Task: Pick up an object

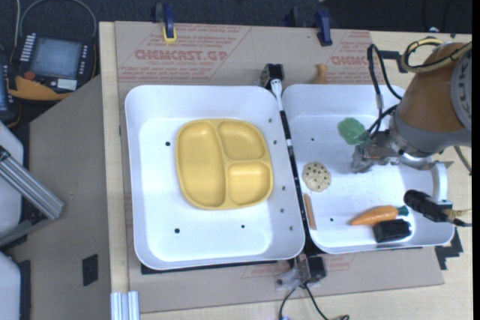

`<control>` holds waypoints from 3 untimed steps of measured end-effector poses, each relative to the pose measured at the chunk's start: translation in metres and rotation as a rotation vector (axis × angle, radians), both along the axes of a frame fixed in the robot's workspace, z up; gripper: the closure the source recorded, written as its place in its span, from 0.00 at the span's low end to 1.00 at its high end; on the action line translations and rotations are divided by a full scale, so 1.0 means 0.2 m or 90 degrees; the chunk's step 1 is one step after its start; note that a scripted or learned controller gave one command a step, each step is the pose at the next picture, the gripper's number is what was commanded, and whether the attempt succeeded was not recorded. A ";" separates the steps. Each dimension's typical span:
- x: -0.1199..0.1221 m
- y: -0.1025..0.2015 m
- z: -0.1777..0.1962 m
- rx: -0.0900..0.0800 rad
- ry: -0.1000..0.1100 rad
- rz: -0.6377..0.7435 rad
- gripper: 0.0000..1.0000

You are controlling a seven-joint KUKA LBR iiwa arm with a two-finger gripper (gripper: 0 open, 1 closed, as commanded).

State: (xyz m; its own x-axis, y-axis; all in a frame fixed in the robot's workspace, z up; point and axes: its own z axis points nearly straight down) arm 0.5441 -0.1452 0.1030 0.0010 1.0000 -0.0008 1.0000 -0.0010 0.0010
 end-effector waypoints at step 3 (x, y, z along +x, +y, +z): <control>0.03 -0.02 0.62 0.000 -0.001 0.001 1.00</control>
